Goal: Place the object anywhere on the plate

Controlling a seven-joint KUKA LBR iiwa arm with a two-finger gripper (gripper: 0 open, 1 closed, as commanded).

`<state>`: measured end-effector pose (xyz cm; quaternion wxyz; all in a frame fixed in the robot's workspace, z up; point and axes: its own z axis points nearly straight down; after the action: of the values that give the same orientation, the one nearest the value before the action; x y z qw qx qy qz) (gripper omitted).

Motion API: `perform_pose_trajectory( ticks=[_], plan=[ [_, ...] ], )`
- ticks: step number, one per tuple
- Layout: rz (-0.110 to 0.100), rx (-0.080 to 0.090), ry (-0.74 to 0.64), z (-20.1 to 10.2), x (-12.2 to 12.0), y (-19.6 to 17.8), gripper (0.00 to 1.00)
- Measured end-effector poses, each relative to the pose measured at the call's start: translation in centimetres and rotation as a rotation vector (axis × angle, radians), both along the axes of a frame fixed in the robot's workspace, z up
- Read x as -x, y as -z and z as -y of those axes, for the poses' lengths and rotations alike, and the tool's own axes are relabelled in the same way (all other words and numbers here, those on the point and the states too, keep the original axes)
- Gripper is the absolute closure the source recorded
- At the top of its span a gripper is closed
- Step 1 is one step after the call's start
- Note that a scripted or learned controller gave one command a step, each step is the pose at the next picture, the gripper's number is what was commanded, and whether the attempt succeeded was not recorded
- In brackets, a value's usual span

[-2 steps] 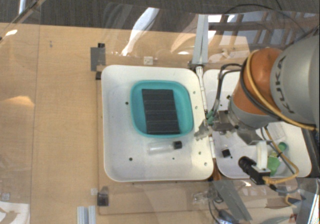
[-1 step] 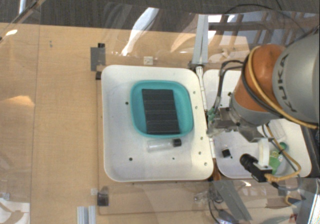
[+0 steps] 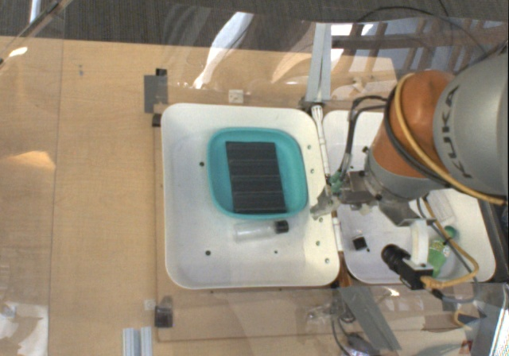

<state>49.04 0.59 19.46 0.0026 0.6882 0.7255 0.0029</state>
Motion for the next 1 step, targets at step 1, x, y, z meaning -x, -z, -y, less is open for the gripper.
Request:
perform_pose_trajectory(
  ticks=[1],
  plan=[
    [0.005,0.0,-0.006,-0.07,-0.22,-1.04,1.0]
  ],
)
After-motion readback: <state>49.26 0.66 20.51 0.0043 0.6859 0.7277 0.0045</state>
